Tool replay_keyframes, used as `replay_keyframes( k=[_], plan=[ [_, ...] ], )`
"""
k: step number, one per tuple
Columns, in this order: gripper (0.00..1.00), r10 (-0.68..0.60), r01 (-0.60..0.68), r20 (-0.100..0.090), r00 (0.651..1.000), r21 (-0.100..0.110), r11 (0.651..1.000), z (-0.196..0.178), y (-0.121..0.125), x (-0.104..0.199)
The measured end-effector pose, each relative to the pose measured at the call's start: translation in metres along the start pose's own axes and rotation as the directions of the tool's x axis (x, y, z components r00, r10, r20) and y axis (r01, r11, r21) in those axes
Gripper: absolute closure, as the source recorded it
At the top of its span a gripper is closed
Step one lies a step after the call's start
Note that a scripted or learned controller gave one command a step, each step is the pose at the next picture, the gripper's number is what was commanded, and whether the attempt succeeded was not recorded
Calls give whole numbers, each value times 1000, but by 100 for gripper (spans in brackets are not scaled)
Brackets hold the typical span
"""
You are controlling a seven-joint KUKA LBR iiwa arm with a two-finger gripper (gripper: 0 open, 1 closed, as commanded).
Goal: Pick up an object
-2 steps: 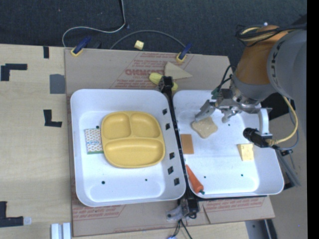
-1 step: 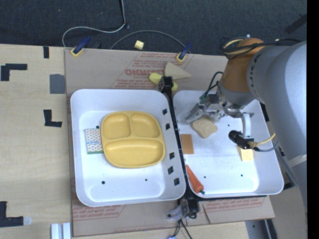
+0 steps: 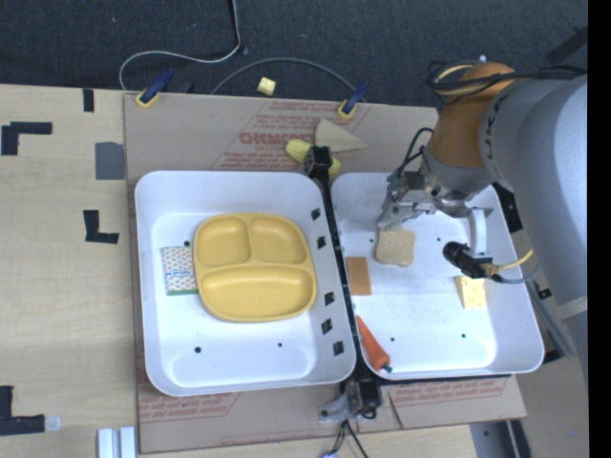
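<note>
In the right bin point(image 3: 496, 351), a tan bread-like chunk point(image 3: 394, 248) lies near the upper left. My gripper point(image 3: 393, 216) hangs just above its far edge, reaching in from the right; nothing shows between its tips. A flat brown square point(image 3: 358, 276) lies beside the divider, a small yellow piece point(image 3: 471, 292) sits toward the right, and an orange carrot-like piece point(image 3: 373, 344) rests at the lower left corner.
The left bin point(image 3: 172, 356) holds a yellow divided plate point(image 3: 255, 265) and a small patterned box point(image 3: 178, 269) at its left. Black clips run along the divider point(image 3: 328, 246) between the bins. A yellow item point(image 3: 300, 149) lies on the cardboard behind.
</note>
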State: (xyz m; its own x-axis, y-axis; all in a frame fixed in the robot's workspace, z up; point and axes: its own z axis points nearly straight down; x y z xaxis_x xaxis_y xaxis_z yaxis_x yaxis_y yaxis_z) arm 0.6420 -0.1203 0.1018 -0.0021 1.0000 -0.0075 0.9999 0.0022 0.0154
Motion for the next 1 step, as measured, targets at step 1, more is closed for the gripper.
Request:
replay_keyframes(
  k=[1],
  plan=[
    [0,0,0,-1,1000,2,1000,1,-1,0]
  ],
)
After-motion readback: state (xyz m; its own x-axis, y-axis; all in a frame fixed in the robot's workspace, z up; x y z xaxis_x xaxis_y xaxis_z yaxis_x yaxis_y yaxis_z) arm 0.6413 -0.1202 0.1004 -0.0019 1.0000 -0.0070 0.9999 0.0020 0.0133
